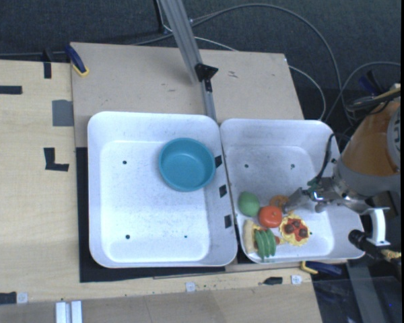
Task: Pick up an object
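Several small toy foods lay bunched at the near edge of the right bin (pixel 276 130): a green ball (pixel 248 202), a red tomato (pixel 271 215), a green pepper (pixel 264 241) and a pizza slice (pixel 295 229). They looked light, hard and smooth; the round tomato, topmost, seemed best pinched across its middle. The gripper (pixel 297 197) hovered just beside them, grasping nothing; whether it was released or clenched could not be told. A blue bowl (pixel 186 165) sat in the left bin (pixel 108 180).

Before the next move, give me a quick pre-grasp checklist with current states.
1. Targets present: ok. Red toy, green ball, green pod and pizza-like toy cluster in the right bin.
2. Hand over that bin: ok, beside the cluster.
3. Object held: not ok, none seen between fingers.
4. Finger state: cannot tell.
5. Targets separated: not ok, toys touch.
6. Blue bowl out of the way: ok, in left bin.
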Controlling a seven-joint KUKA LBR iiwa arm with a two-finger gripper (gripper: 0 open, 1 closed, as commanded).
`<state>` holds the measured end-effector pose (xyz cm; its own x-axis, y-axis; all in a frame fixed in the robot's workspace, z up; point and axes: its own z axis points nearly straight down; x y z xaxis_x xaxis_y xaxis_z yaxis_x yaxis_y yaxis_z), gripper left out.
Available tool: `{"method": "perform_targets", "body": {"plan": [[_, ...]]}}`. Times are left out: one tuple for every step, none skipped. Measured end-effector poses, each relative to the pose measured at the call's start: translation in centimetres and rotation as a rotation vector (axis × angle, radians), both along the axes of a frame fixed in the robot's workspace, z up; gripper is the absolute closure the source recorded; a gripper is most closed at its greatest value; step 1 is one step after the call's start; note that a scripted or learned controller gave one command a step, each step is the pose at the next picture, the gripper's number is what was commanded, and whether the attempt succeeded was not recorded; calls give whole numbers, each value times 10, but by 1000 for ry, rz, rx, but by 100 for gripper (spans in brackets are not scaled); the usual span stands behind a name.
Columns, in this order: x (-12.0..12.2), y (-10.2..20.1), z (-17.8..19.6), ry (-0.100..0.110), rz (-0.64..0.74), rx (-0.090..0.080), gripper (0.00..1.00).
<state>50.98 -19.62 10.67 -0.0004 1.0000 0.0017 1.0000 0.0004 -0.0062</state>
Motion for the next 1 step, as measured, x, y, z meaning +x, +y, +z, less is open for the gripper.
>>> {"method": "perform_targets", "body": {"plan": [[0,0,-17,-7,0,-3,0]]}}
